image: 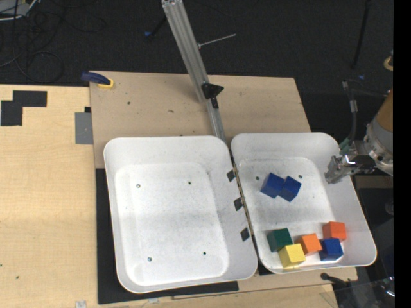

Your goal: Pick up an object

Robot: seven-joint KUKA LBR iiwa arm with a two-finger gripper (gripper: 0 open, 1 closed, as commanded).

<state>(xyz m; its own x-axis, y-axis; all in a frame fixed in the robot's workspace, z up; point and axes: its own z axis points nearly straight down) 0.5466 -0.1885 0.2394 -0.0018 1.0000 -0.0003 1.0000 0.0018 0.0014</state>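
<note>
Two white bins sit on the bench [167,101]; the hand [335,169] hangs over the right bin's [282,147] far-right rim, grip impossible to tell. Left of it lie two blue blocks [280,186]; nearer, green [279,238], yellow [292,254], orange [311,242], red [334,230] and blue [331,248] cubes. No legible writing.

1. Right bin [302,147]: open floor around the two touching blue blocks [280,187].
2. Its near corner is crowded by five blocks [307,242].
3. A slanted rail [192,59] overhangs behind.
</note>
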